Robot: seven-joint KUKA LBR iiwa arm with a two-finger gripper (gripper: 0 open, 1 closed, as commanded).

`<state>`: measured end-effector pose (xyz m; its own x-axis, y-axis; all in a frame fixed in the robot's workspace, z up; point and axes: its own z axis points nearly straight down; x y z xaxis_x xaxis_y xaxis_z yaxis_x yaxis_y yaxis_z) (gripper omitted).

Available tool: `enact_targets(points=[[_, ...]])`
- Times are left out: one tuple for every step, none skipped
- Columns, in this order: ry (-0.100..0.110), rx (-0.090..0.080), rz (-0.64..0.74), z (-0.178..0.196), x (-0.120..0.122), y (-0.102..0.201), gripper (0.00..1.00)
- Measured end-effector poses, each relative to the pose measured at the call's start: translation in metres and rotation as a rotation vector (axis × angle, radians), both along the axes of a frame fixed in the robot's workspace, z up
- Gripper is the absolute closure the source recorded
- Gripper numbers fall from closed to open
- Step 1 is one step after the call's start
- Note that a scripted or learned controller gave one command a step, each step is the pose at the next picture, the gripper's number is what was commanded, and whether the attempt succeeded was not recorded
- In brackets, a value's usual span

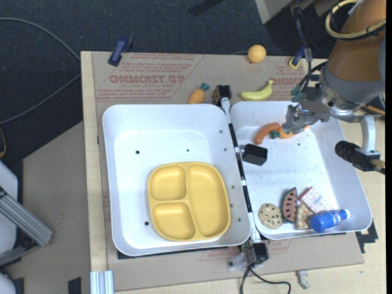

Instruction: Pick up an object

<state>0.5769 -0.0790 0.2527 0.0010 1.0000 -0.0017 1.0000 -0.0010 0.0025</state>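
The orange sausage-shaped toy (pixel 267 131) lay curved on the floor of the right bin (pixel 343 182), near that bin's far wall, and it seemed the likeliest target. The gripper (pixel 293 126) hung directly at the toy's right end, touching or all but touching it, but the tool's state could not be told from above, and nothing showed the toy lifted off the bin floor.

The step in hand looked like the approach or the closing on the toy, with the lift not yet made. The next move called for a firm closure across the toy's narrow body, then a straight rise; a grip so near the tip might let the rounded piece slip out.

Nearer than the orange toy, toward the divider between the bins, sat a small black block (pixel 254 154). Nearer again, in the right bin's front corner, a cookie (pixel 269 215), a watermelon slice (pixel 289 205), a small packet (pixel 309 198) and a blue bottle (pixel 327 219) lay crowded together, well apart from the toy. Beyond the toy, outside the bin on the board, lay a banana (pixel 258 92). Left of the toy, across the divider, the left bin (pixel 122 139) held a yellow divided plate (pixel 188 199).
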Motion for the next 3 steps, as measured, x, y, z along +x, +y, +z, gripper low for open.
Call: enact_targets(points=[[0.005, 0.002, 0.002, -0.064, 0.041, 0.010, 1.00], [0.005, 0.001, 0.000, -0.096, 0.027, -0.026, 1.00], [0.004, 0.003, 0.002, -0.068, -0.004, -0.006, 1.00]])
